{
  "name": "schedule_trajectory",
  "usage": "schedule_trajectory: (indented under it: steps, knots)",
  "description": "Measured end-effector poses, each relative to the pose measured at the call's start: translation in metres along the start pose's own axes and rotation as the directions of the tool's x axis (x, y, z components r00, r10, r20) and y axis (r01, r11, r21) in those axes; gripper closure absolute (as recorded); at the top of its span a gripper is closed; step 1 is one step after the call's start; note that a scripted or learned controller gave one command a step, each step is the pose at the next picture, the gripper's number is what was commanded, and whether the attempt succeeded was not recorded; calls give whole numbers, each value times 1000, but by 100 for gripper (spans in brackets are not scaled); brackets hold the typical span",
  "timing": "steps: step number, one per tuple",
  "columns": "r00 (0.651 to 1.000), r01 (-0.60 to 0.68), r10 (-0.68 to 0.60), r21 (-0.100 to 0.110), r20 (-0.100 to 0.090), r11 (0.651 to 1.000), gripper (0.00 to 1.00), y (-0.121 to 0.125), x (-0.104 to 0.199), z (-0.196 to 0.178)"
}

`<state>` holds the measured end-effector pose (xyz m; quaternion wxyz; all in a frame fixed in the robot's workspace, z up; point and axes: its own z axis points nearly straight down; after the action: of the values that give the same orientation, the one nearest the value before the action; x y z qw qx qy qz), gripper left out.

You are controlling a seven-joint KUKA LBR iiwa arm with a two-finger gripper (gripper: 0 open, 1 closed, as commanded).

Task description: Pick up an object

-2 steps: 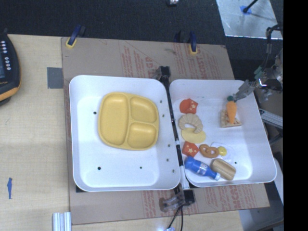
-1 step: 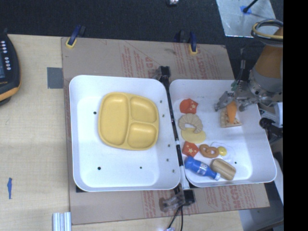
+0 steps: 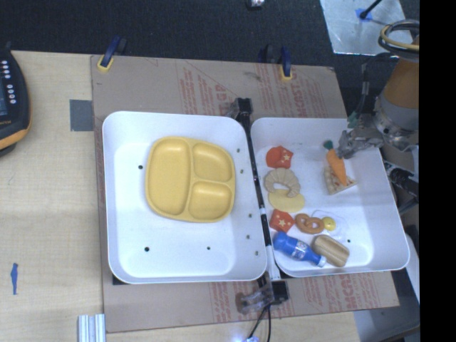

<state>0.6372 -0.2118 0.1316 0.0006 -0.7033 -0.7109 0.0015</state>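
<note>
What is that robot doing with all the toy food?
The robot arm reaches in from the right, and its gripper hangs over the right bin, just above a toy carrot. It holds nothing yet. More toy food lies nearby: a croissant, a pretzel and a blue bottle. The left bin has a yellow divided plate.

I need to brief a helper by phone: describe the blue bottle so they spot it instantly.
Look at the right white bin, the one crowded with toy food. Go to its near edge, left corner: the blue bottle lies there on its side, beside a brown bread roll. It is the bin's one blue item.
</note>
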Motion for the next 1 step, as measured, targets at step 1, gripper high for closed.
schedule_trajectory:
  steps: [1]
  knots:
    - [1000, 2, -2, 2, 0, 1000, 0, 0, 0, 1]
